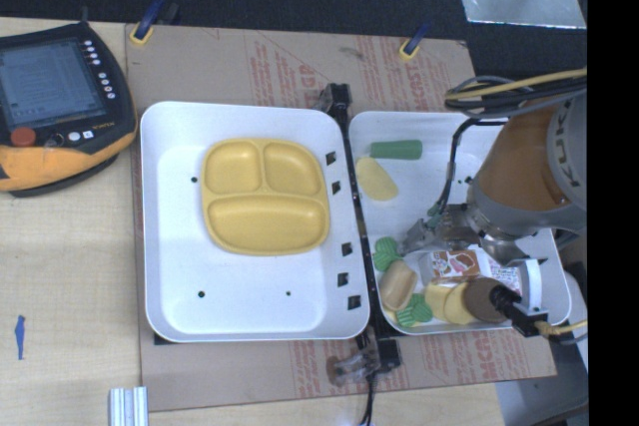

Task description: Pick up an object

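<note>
Camera view: arm low over right bin, grip state can't be confirmed.

Arm (529, 165) enters from right, orange band above wrist; gripper (439, 234) sits down among clutter in right bin's (439, 123) near half. Can't tell how far it's open or whether it has anything. Objs in right bin: green block (396, 151) near far wall, pale yellow piece (376, 180) just below it, well apart from gripper; tan roll (397, 284), yellow cup (446, 302), printed packet (461, 264) & green bits crowded at near wall, next to gripper. Left bin (170, 244) holds yellow divided plate (266, 195), upright, approx. centre. Teach pendant (55, 105) on bench, far left.
</note>
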`<control>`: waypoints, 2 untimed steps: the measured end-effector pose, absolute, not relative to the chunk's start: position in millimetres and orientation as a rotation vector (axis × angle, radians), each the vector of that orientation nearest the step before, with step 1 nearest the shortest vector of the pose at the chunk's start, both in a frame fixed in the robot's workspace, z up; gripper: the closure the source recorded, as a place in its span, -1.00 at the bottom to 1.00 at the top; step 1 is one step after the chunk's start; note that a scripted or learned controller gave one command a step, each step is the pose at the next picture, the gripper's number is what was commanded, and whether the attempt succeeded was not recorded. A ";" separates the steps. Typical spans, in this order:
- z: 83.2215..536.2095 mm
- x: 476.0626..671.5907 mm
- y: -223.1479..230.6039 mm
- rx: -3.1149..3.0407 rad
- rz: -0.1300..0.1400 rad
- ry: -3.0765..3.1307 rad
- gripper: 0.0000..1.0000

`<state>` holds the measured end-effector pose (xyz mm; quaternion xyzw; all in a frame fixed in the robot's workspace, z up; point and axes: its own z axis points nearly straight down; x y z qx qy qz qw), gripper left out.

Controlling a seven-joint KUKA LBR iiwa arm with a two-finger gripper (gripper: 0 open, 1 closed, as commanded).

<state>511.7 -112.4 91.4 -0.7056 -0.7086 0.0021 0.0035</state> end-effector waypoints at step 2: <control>100.1 529.6 -118.4 -2.236 -0.021 -2.245 -1.00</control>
